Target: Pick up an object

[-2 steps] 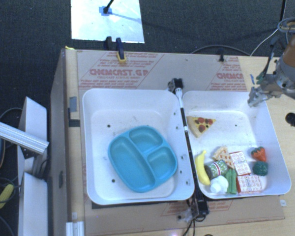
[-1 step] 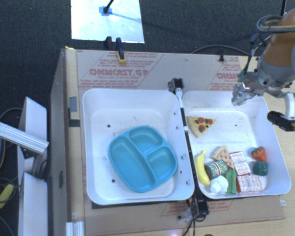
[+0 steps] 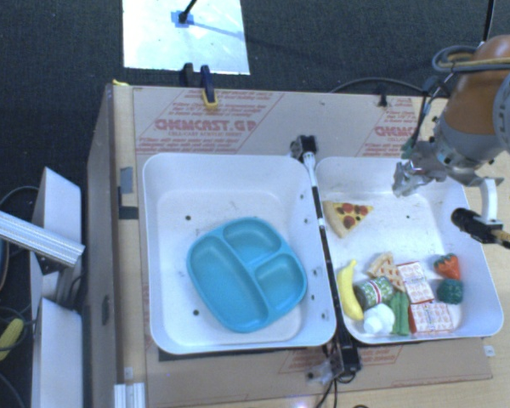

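Observation:
My gripper [image 3: 405, 182] hangs over the far part of the right bin [image 3: 484, 266], to the right of a pizza slice toy [image 3: 347, 215], and nothing shows between its fingers. At the bin's near end lie a banana [image 3: 349, 289], a green can [image 3: 375, 293], a white piece [image 3: 377, 320], crackers [image 3: 381, 267], red-and-white packets [image 3: 413, 280], a strawberry-like red piece [image 3: 447, 265] and a dark green broccoli piece [image 3: 450, 291].
The left bin [image 3: 166, 228] holds a blue divided plate [image 3: 246, 272]. A black handle-like part [image 3: 476, 224] juts over the right bin's right side. Cardboard [image 3: 238, 121] lies under both bins. Cables run along the divider between them.

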Robot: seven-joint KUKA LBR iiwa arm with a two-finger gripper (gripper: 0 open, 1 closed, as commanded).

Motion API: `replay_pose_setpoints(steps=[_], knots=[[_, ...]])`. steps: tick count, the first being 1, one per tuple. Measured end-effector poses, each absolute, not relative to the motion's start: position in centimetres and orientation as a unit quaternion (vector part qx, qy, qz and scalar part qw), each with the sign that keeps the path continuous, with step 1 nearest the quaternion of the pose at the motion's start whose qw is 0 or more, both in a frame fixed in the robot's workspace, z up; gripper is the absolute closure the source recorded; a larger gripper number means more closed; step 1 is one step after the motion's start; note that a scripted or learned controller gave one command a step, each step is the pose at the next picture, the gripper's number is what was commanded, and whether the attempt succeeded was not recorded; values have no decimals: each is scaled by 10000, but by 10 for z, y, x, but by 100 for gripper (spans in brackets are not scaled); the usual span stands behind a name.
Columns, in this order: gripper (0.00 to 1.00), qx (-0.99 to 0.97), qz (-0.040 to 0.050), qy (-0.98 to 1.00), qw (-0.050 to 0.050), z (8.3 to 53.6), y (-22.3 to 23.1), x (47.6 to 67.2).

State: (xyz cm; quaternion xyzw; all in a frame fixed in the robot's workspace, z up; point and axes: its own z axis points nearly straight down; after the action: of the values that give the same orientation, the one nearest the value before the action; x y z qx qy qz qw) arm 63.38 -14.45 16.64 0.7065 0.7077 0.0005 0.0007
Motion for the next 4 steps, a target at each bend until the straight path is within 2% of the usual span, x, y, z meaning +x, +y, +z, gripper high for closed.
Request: replay_pose_setpoints(steps=[1,2,3,4], knots=[[100,7066,8,7076,18,195,-164,626],[100,7058,4,7085,4,155,-151,632],[100,7053,17,7089,16,201,-82,670],[0,7056,9,7087,13,201,-83,669]])
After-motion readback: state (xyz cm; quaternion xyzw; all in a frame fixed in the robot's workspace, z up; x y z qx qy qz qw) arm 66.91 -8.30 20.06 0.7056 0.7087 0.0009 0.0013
